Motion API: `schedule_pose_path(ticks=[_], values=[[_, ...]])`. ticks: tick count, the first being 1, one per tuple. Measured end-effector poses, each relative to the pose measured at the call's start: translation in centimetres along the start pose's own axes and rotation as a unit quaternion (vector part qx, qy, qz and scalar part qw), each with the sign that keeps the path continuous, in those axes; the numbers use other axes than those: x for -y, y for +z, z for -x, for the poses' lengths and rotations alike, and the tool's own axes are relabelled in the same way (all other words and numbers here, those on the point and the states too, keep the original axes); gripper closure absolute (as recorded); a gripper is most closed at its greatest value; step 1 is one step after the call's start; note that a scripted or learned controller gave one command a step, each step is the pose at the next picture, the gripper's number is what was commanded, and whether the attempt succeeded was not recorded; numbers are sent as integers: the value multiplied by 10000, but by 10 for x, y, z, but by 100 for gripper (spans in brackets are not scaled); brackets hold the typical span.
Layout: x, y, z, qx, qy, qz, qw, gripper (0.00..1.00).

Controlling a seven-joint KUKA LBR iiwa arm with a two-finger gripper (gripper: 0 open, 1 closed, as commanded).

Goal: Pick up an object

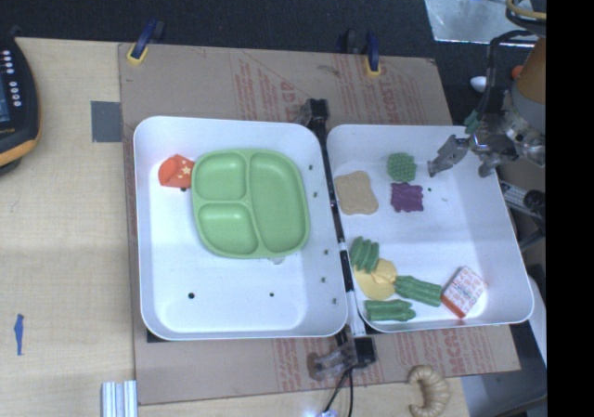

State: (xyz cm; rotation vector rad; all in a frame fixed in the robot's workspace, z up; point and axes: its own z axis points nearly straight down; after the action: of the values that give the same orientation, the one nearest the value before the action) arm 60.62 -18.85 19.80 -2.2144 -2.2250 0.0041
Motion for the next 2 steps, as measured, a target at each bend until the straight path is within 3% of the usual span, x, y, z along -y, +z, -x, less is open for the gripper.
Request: schedule_pose_path(ticks=[1,2], values=[[-32,112,-47,-10,-30,-31,10000,0],[-52,105,1,6,12,23,10000,0]])
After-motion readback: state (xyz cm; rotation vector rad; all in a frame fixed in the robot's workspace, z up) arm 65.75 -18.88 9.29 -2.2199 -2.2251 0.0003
